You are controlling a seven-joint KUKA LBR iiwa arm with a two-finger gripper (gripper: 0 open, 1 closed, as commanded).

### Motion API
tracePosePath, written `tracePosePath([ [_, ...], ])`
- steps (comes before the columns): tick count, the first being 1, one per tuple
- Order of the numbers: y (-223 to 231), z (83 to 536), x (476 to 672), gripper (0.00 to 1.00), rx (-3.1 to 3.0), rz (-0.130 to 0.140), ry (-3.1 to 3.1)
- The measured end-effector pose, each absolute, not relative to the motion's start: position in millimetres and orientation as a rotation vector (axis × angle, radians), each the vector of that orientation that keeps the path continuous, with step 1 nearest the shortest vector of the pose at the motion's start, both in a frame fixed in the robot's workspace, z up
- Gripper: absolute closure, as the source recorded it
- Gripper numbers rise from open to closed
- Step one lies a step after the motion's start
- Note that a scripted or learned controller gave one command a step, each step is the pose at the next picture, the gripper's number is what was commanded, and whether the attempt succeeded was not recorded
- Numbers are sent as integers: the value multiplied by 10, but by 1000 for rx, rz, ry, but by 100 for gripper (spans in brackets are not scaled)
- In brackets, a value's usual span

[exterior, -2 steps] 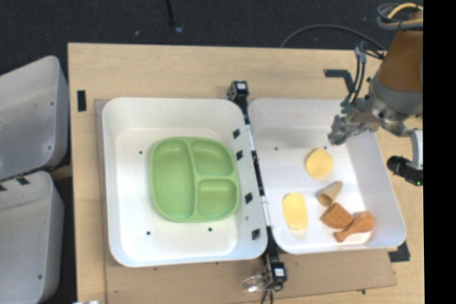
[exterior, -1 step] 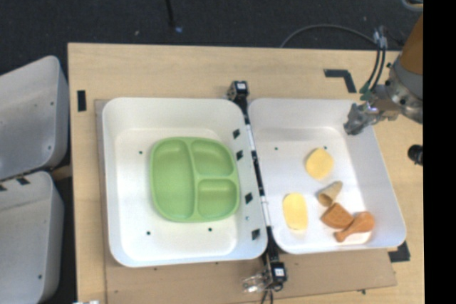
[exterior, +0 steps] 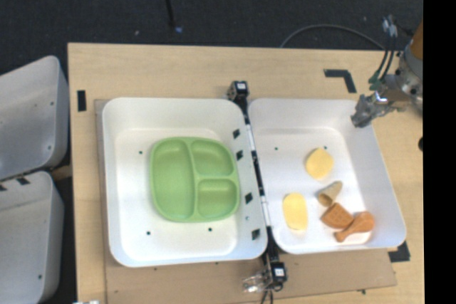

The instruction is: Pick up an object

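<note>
Presently, gripper [exterior: 363,112]: at far right corner of right bin [exterior: 370,153], over its rim; fingers too small and blurred to read, can't tell if open or closed; nothing seen held. Right bin contents, all near-right area: yellow round piece [exterior: 319,163]; yellow oval piece [exterior: 295,211] nearer, by divider; tan cone [exterior: 330,191] btwn them; two orange-brown pieces [exterior: 347,220] touching, near corner. Left bin [exterior: 128,117]: green divided plate [exterior: 194,179], three compartments, approx. centred. Bins sit side by side on wooden bench [exterior: 178,71].
</note>
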State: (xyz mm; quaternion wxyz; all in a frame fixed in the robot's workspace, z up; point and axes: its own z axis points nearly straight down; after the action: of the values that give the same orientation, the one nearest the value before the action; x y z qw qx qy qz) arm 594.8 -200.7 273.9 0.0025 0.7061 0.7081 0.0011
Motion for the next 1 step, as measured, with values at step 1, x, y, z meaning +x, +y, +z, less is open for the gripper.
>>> tracePosePath([
  [1,-1503,2778,5775,100,2215,2,2227],
])
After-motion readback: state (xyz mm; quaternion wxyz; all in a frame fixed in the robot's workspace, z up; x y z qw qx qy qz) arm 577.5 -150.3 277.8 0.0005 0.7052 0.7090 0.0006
